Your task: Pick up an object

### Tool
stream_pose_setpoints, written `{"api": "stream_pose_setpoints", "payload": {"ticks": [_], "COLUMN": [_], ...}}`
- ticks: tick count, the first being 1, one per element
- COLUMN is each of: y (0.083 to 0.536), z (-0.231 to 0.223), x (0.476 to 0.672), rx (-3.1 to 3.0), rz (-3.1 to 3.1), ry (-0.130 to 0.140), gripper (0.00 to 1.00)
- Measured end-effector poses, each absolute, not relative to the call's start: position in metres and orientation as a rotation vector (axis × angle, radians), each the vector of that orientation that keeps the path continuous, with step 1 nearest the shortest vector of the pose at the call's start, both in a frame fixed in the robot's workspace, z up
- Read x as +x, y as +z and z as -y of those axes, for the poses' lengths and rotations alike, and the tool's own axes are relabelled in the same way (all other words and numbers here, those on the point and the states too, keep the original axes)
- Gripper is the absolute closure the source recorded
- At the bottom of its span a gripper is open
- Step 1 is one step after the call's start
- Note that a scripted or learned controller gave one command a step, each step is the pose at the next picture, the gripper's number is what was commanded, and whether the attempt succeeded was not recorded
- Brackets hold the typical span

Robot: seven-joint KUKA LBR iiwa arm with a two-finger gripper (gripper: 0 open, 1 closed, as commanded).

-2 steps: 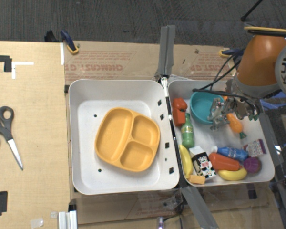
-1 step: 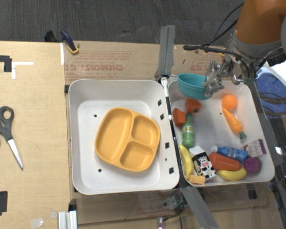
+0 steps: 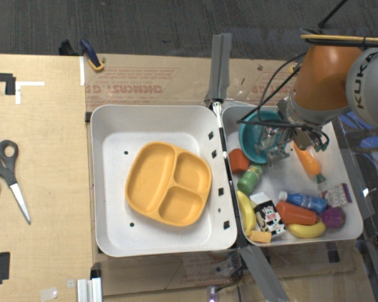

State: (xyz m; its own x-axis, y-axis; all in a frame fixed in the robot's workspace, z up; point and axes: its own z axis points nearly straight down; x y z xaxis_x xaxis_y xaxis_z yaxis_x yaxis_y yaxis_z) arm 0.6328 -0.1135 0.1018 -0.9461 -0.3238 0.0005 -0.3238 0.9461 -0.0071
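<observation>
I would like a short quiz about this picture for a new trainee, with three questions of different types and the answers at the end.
1. True or false: the orange divided plate lies in the right bin.
2. Multiple choice: the gripper hangs above which thing? A) the scissors B) the teal bowl C) the purple ball
3. Fill in: the plate has ___ compartments.

Key
1. False; it lies in the left bin.
2. B
3. three
</observation>
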Motion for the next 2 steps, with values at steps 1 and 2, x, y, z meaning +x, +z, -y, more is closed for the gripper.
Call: {"api": "stream_pose_setpoints", "payload": {"ticks": [1, 2], "y": [0.105, 0.101], "z": [0.102, 0.107], "x": [0.582, 0.635], "rx": [-0.285, -0.058], "rz": [-3.097, -3.154], "ry": [-0.02, -0.005], "gripper": [1.0, 1.0]}}
